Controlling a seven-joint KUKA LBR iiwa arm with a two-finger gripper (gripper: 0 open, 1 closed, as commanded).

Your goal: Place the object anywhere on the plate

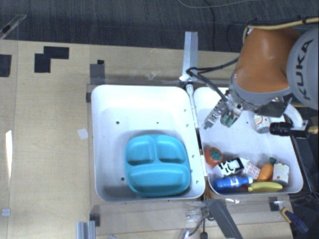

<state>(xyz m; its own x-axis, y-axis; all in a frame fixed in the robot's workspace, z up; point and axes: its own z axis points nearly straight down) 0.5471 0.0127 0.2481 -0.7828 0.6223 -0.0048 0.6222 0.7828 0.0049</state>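
A blue plate (157, 164) with three compartments lies in the front half of the left bin (114, 108). My gripper (220, 119) hangs over the back left part of the right bin (295, 179), near the wall between the two bins. Its fingers stand apart with nothing between them, so it is open. In front of it, along the right bin's front wall, lie a red tomato-like piece (214, 156), a black and white item (230, 167), a blue bottle (231, 183), a yellow banana (264, 186) and an orange carrot (266, 171).
A small white box (281, 174) sits in the right bin's front right corner, and a white can (262, 122) lies under the arm's wrist. A black cable (207, 81) runs from the bins' back edge to the wrist. The grey and orange arm covers the right bin's back right.
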